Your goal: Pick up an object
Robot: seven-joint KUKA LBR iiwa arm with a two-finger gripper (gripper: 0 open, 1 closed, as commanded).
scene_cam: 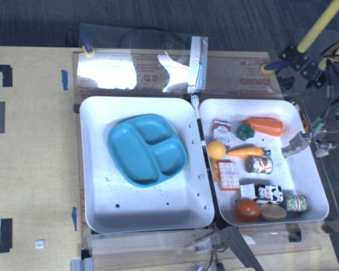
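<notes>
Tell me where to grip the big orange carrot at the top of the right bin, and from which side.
Grip the big carrot across its thick orange middle, coming straight down from above. It lies flat and lengthwise across the right bin, green top pointing left, so its long sides are probably free for the fingers.

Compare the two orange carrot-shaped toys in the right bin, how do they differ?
The large orange carrot with the green top is thick and blunt, while the slim orange carrot is thin and tapered. The large one lies near the right white bin's far side; the slim one lies nearer the middle, beside the round yellow-orange fruit. A green top shows on the large one, none that I can make out on the slim one. Both lie roughly crosswise.
</notes>
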